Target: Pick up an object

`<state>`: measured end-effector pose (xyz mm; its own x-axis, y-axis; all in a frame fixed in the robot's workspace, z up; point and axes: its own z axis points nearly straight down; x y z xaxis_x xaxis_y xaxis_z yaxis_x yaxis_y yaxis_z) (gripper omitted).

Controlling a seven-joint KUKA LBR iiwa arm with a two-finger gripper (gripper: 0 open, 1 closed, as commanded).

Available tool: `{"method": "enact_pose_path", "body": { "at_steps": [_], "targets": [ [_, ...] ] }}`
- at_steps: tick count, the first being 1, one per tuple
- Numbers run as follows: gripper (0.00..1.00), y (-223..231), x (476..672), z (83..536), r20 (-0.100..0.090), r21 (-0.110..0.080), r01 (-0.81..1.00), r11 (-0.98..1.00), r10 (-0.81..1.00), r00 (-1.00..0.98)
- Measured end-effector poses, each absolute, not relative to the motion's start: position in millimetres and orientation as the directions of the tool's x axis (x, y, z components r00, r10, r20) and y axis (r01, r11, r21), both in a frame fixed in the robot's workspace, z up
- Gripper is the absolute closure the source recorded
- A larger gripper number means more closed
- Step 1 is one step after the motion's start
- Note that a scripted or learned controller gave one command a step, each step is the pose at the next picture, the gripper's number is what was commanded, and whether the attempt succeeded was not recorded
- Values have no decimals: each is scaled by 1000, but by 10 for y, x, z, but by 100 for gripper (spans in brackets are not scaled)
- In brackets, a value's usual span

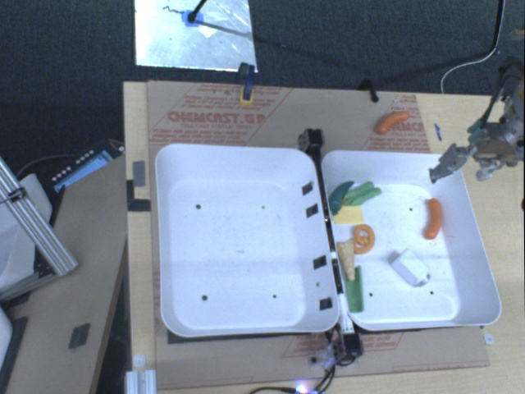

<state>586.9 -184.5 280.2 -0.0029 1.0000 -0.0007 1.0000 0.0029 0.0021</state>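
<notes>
1. Two shallow white bins sit side by side on the worktop [246,105]; the left bin [238,236] carries no candidate, the right bin [472,277] holds all of them.
2. Candidates in the right bin: orange sausage-shaped toy [432,217] near the far right wall, lying apart from the rest; white blocky piece [408,268] toward the near side; green leafy toy [353,193], yellow flat square [349,214], orange pretzel-like ring [362,237] and green stick [353,288] clustered along the divider.
3. A second orange sausage [393,122] lies on the worktop beyond the bin.
4. Gripper [443,167] hovers over the right bin's far right corner, holding nothing; cannot tell whether it is apart or together.
5. Step judged: approach, pre-grasp.
6. Next move calls for travel over the nearby sausage, alignment across its narrow width, then descent.
</notes>
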Motion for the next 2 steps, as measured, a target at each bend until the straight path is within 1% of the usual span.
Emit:
{"method": "enact_pose_path", "body": {
  "at_steps": [1,2],
  "targets": [
    [0,-1473,5917,1710,3,-5,1000,7,1000,-7],
    [0,-961,5796,808,2,-2,1000,7,1000,-7]
  ]
}}
